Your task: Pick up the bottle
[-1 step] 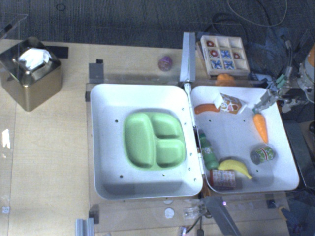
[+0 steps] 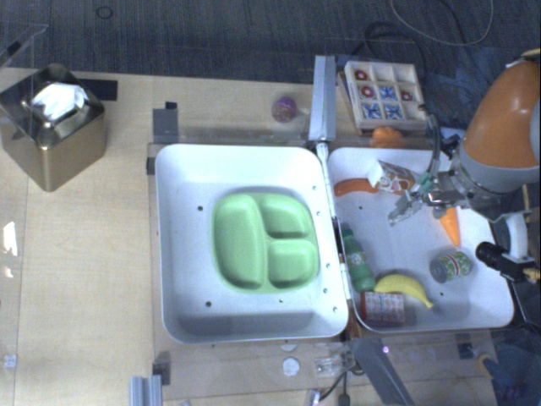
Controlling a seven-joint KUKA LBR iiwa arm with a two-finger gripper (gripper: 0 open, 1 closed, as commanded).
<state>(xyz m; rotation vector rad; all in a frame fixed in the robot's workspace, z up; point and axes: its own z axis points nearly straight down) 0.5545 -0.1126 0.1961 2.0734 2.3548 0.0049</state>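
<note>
Bottle [image 2: 357, 263]: green, lying along right bin's [image 2: 499, 311] left wall, beside banana [image 2: 404, 289]. Jaws [image 2: 406, 206] parted, empty, well apart; approach along wall, avoiding banana.

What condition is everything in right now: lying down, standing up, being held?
bottle: green, lying on its side along the right bin's left wall, not held.
banana: lying flat beside the bottle's lower end.
can: resting in the right bin, apart from the banana.
carrot: lying in the right bin.
green tray: flat in the left bin, compartments up.
gripper: hovering over the right bin, above the bottle's level.
</note>
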